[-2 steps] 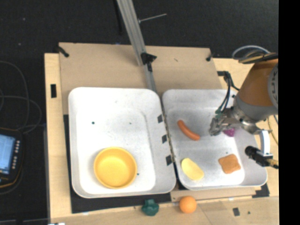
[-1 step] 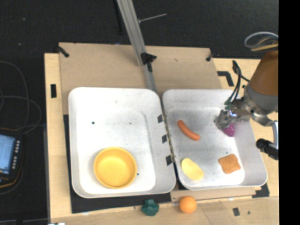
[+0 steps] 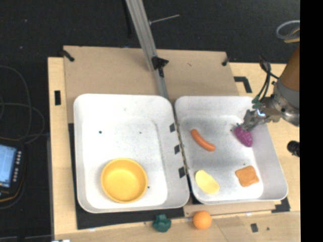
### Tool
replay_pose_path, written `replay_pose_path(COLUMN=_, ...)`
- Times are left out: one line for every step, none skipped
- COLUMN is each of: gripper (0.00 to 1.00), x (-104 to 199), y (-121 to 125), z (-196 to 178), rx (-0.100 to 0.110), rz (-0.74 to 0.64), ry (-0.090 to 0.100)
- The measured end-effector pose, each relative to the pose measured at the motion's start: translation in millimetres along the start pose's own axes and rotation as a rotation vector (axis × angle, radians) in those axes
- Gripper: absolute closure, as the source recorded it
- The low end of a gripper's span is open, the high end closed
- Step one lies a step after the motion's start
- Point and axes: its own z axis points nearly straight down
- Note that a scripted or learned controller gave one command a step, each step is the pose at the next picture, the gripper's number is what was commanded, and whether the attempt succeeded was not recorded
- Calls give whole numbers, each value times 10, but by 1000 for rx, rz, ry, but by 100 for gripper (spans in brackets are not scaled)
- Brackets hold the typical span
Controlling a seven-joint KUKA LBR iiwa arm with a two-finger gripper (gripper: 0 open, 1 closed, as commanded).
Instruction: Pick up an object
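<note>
We see the left bin [image 3: 91, 135] with a yellow bowl [image 3: 124, 179], and the right bin [image 3: 272, 180] with a sausage [image 3: 203, 139], a lemon slice [image 3: 206, 181], a toast [image 3: 247, 176] and purple grapes [image 3: 244, 135]. The gripper [image 3: 251, 122] is just above the grapes, touching or nearly so; we cannot tell its state. Nothing is lifted yet, so the grasp and lift remain.

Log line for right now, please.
claw over right bin | at purple toy | grasp unconfirmed | sausage untouched
</note>
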Motion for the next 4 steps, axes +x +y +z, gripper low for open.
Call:
replay_pose_path(gripper=100, x=-17, y=16, z=-468, rx=1, rz=-1, ry=0)
replay_pose_path(gripper=100, x=392, y=98, z=-437, rx=6, rz=-3, ry=2)
replay_pose_path(gripper=100, x=984, y=235, z=-311, rx=8, rz=-4, ry=3)
replay_pose_path(gripper=100, x=1439, y=311, z=-307, rx=6, rz=-4, ry=3)
